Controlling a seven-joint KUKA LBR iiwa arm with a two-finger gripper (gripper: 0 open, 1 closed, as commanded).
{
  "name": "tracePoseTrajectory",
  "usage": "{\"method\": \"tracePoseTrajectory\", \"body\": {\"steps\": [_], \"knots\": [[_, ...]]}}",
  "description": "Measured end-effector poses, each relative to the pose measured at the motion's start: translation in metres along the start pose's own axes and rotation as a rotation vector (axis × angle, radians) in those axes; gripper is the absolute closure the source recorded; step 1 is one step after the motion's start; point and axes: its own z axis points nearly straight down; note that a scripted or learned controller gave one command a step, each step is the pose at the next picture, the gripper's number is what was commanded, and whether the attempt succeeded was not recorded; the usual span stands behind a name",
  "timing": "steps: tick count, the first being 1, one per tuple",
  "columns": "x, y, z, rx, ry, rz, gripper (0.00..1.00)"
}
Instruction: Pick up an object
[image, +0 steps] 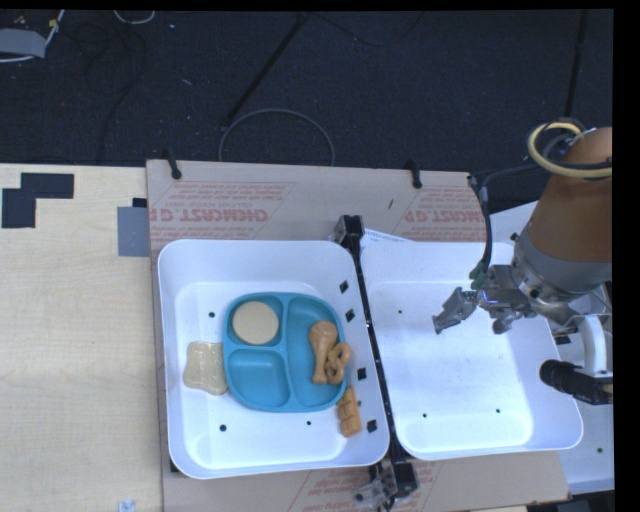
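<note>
Gripper (470, 308) over right bin (460, 420), fingers spread with nothing between; food items on blue tray (265, 385) lie well leftward, in left bin (190, 270).

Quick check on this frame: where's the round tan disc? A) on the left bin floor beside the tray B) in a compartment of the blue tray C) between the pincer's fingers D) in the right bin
B: the round tan disc lies in the upper-left compartment of the blue tray, which sits in the left bin; the pincer is over the right bin.
</note>
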Motion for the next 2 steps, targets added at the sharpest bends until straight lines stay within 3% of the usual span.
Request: {"method": "tracePoseTrajectory", "body": {"steps": [1,2], "knots": [[0.0,0.002,-0.006,-0.011,-0.001,-0.002,0.0],[-0.001,0.004,0.058,-0.005,-0.001,-0.001,0.0]]}}
